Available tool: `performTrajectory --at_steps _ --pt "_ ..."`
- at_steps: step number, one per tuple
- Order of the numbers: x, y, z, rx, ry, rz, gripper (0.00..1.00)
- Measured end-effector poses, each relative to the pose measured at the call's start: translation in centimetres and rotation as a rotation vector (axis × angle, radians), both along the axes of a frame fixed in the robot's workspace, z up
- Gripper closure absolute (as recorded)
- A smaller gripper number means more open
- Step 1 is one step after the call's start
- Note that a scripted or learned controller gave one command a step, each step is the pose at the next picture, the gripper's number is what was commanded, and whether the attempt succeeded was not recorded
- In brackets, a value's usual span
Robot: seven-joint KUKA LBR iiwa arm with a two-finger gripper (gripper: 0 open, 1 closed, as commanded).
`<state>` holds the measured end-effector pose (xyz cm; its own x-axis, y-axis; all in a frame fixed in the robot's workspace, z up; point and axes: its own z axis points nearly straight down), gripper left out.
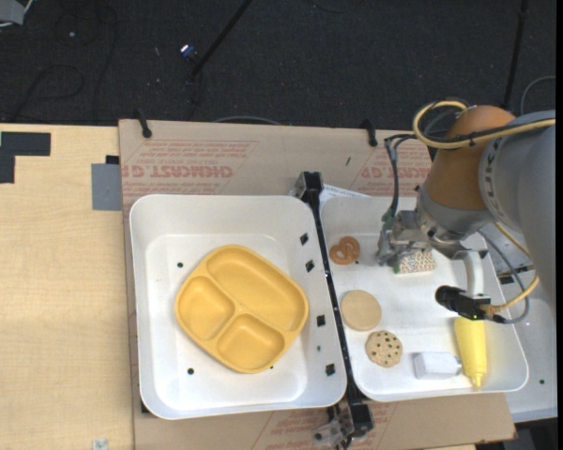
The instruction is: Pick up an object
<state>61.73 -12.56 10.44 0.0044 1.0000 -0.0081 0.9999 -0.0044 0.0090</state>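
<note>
My gripper (pixel 392 251) hangs low over the far part of the right bin (pixel 516 378), reaching in from the right. A small speckled block (pixel 417 263) lies right beside it, on its right. A brown pretzel (pixel 344 249) sits just left of the gripper, near the divider. Closer to the front lie a tan round disc (pixel 361 309) and a chocolate-chip cookie (pixel 384 348). A yellow bottle (pixel 471 347) with a black cap lies at the bin's right side, next to a white block (pixel 436 365).
The left bin (pixel 155 232) holds a yellow divided plate (pixel 241 307). A black divider (pixel 324 279) runs between the two bins. Cables loop off the arm's wrist (pixel 460 181) above the right bin's far edge.
</note>
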Motion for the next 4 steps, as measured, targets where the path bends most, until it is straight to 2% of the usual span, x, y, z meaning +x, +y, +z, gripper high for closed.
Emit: performTrajectory --at_steps 1,3,4 --pt "1.1 -0.2 5.1 0.008 0.007 0.005 1.00" --pt "1.1 -1.6 15.6 0.007 0.006 0.006 1.00" --pt "1.3 4.0 16.0 0.010 0.012 0.009 1.00"
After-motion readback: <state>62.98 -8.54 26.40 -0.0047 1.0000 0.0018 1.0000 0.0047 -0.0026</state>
